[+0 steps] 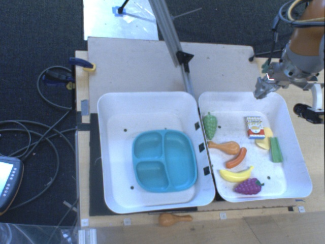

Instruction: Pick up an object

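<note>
- Overhead view of a worktop (132, 65) bearing two white bins.
- The left bin (114, 111) holds a blue divided plate (164, 160).
- The right bin (289, 131) holds toy food: green vegetable (209, 124), chicken drumstick (225, 147), sausage (236, 157), banana (236, 175), purple grapes (248, 186), small carton (255, 126), green stick (276, 149).
- The gripper (262, 90) hangs over that bin's far rim, above the food, holding nothing visible.

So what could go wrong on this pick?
1. The toys in the right bin are crowded: the sausage, drumstick and banana lie close, so a descent may nudge neighbours.
2. The gripper hovers at the bin's far rim and could clip it going down.
</note>
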